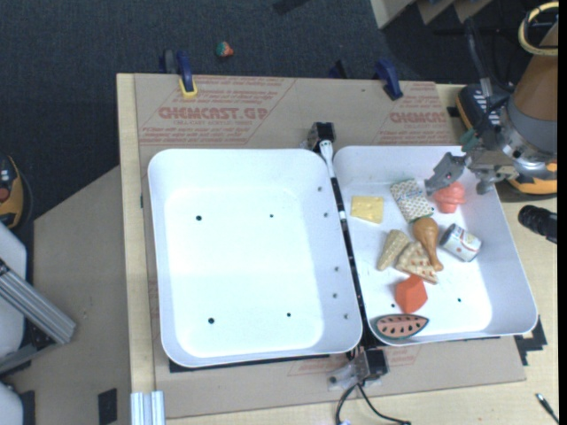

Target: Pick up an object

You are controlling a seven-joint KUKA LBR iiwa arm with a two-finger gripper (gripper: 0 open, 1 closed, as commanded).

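We locate the gripper above the far right part of the right bin, its two grey fingers spread apart with nothing between them. Directly below and between the fingers lies a small red-pink object, resting on the bin floor. Just left of it sits a checkered patterned piece, and farther left a yellow cheese-like block. Nearer the bin centre we see a drumstick-shaped toy touching a waffle-textured wedge, with a tan wedge just beside them. A small silver can lies on its side right of the drumstick. A red-orange block sits nearer the front, and a watermelon slice rests against the front rim. The crowding around the drumstick leaves little room between items. The left bin adjoins the right bin on the table, which carries blue clamps at its far edge.
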